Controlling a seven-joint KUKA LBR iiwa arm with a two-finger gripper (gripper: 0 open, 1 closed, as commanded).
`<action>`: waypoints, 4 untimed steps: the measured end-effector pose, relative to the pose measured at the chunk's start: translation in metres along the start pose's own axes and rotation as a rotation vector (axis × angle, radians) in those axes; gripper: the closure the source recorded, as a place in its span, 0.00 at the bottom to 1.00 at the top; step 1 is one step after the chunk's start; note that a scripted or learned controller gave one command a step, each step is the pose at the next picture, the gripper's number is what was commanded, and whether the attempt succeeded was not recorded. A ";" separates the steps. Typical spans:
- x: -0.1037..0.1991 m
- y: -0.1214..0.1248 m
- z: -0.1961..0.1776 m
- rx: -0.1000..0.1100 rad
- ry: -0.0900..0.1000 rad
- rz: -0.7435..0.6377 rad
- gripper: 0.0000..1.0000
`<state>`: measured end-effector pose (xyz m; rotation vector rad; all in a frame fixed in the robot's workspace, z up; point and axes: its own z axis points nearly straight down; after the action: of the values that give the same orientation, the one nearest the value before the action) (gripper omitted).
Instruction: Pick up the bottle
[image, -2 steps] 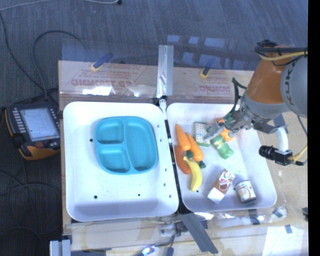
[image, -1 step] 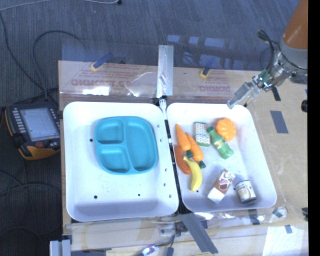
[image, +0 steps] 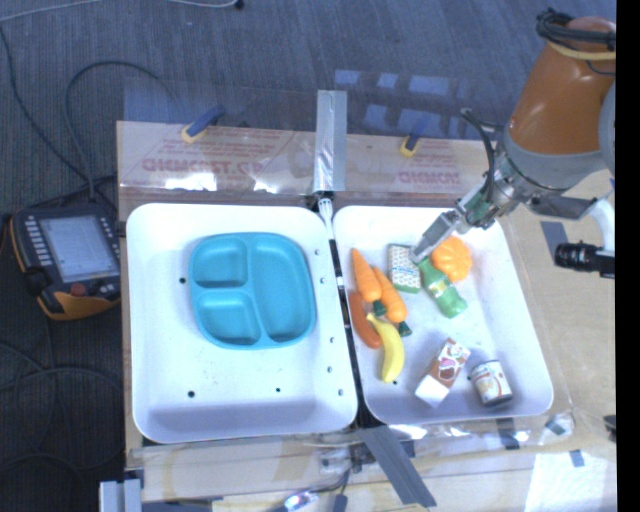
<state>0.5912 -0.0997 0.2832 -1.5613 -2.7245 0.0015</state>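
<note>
Where pincer (image: 428, 250) hovers: bottle (image: 443, 290) (green).

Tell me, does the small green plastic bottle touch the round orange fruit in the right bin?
Touching. In the camera view, the small green plastic bottle lies right against the lower left edge of the round orange fruit, with no white bin floor visible between them.

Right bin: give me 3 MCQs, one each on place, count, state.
1. Where is the bottle?
A. left bin
B. right bin
C. on the bench

2. How many carrots are in the right bin?
A. one
B. two
C. four

3. How is the can sitting?
A. on the bin floor
B. in the gripper
C. on the blue tray

Answers:
1 B, it lies beside the orange.
2 B, two lie by the banana.
3 A, it rests in the near corner, far from the gripper.
</note>
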 end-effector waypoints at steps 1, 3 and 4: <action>0.076 0.046 -0.020 -0.001 -0.001 0.277 0.00; 0.045 0.095 -0.148 0.000 -0.004 0.047 0.00; 0.105 0.116 -0.087 0.002 0.000 0.329 0.00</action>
<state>0.6382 0.0494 0.3700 -1.9863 -2.4309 0.0048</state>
